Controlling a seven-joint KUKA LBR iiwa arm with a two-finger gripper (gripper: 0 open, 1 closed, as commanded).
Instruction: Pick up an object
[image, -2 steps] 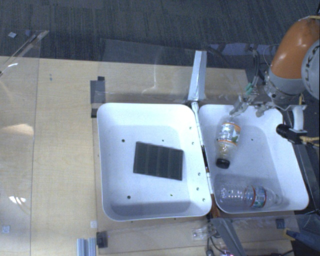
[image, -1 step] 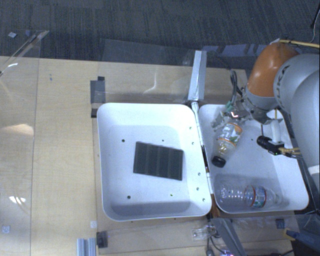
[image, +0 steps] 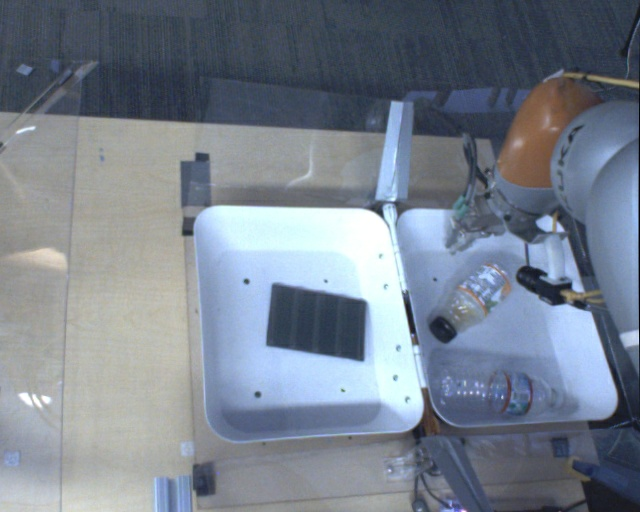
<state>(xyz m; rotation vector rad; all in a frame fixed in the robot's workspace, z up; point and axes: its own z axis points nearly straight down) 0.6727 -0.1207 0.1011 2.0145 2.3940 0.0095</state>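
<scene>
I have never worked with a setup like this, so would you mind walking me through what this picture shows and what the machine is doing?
This is a single camera fixed above a wooden bench, looking down at a slant. The big grey shape with the orange band is a robot arm reaching in from the right; its job is to pick something up. At its tip is a two-finger gripper, hovering over the far corner of the right bin. I see nothing held between its fingers.

Two shallow white bins sit side by side. The left bin holds a dark ridged rectangular pad. The right one holds a small bottle with a black cap lying tilted, and a clear plastic bottle lying on its side along the near edge.
</scene>
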